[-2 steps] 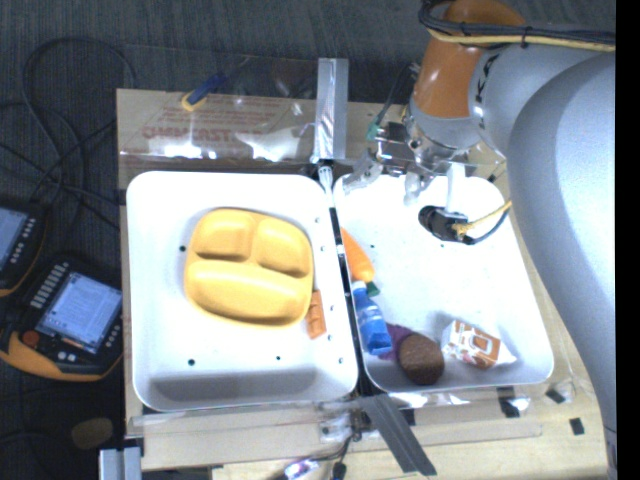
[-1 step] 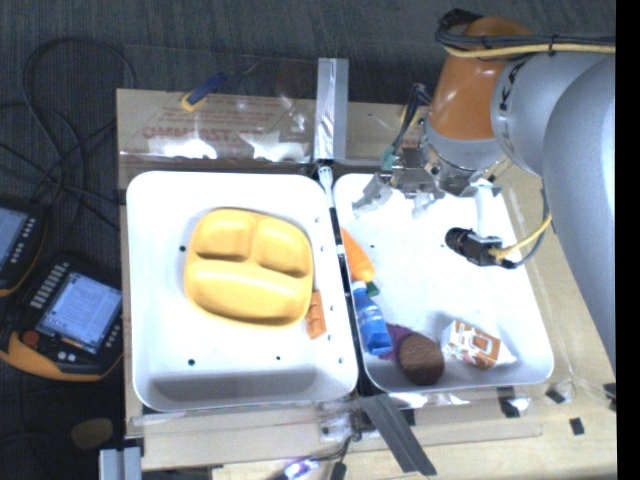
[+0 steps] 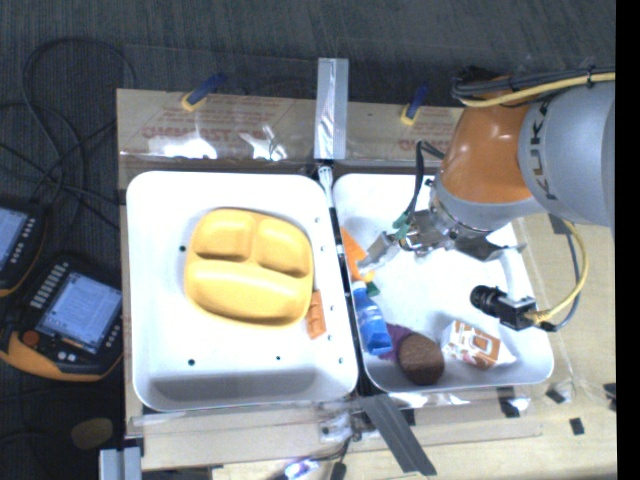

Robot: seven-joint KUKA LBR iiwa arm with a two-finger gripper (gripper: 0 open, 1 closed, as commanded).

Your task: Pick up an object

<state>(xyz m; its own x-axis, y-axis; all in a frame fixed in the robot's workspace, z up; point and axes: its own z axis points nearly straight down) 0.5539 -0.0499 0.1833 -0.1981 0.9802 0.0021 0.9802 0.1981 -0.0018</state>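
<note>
My gripper (image 3: 388, 246) hangs low over the left part of the right bin (image 3: 440, 298), below the arm's orange band. Just left of it an orange object (image 3: 349, 253) lies against the divider between the bins. A blue bottle (image 3: 372, 324) lies nearer the front along the same wall. A brown rounded object (image 3: 421, 359) sits at the front of the bin, with a white and orange packet (image 3: 473, 343) to its right. The view does not show anything held in the gripper.
The left bin (image 3: 160, 368) holds a large yellow divided tray (image 3: 249, 265) and a small orange piece (image 3: 315, 317) by its right wall. A black fitting with a yellow cable (image 3: 502, 304) hangs over the right bin's right side. Handheld controllers (image 3: 60, 313) lie off the bench at left.
</note>
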